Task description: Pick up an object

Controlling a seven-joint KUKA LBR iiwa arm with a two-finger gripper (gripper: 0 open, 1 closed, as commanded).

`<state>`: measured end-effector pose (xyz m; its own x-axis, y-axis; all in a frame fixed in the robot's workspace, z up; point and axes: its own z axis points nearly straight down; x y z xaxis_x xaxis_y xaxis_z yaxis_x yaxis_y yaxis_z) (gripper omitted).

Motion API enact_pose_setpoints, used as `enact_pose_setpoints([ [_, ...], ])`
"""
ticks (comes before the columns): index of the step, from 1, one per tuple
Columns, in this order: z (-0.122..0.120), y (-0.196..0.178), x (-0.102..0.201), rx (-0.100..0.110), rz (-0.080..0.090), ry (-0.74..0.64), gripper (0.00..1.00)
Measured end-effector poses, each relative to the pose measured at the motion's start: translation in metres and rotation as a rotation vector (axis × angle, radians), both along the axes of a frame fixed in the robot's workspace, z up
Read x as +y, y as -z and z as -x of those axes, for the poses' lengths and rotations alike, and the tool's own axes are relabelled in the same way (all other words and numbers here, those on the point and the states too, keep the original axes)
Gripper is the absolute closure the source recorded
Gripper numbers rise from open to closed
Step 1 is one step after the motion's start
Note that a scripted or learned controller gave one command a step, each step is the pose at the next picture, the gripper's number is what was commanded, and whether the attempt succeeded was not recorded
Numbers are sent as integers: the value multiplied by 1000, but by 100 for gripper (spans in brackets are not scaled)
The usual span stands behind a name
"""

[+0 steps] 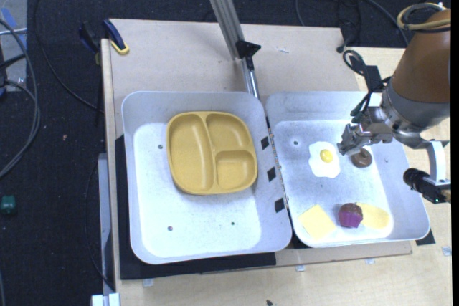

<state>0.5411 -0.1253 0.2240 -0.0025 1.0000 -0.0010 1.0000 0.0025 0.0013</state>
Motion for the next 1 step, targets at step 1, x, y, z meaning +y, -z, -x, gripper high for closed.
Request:
enact_pose_setpoints([
  [1,-1,-47,0,-3,1,0,100],
])
